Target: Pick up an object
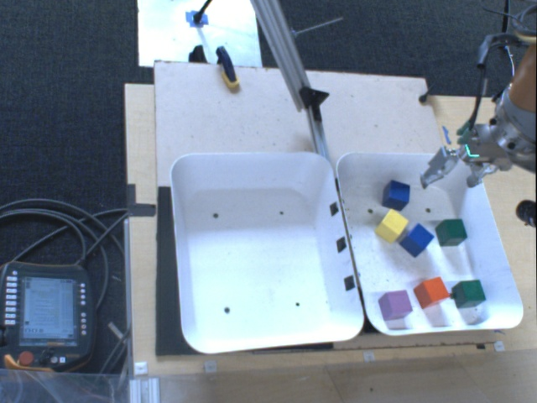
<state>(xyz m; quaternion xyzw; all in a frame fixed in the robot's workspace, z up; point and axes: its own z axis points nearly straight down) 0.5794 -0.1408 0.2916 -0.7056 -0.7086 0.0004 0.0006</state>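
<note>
1. The arm (516, 99) reached in from the right and hung its jaws above the far right part of the right bin (491, 225), a height that looked chosen to let them pass over the rim before any descent

2. The gripper (457, 168) showed two fingers (436, 171) spread apart with nothing between them, so the jaws stood open and held no cube

3. Seven cubes lay on the right bin's floor, all loose and none stacked, which left each one a fair candidate for the pick

4. A blue cube (396, 195) sat nearest the jaws, just down and left of them, and seemed the likeliest target

5. A yellow cube (391, 225) and a second blue cube (416, 239) touched or nearly touched, a crowding that could leave the fingers little room on either one

6. A green cube (450, 232) lay apart to the right; a purple cube (395, 305), an orange cube (432, 292) and a second green cube (468, 293) sat along the near wall, where the rim might hinder a grasp

7. The left bin (193, 191) stood beside the right bin on the desk (361, 107), the two rims meeting in the middle

8. A pendant (46, 313) with its cables rested off the desk at lower left, clear of the arm's path
</note>
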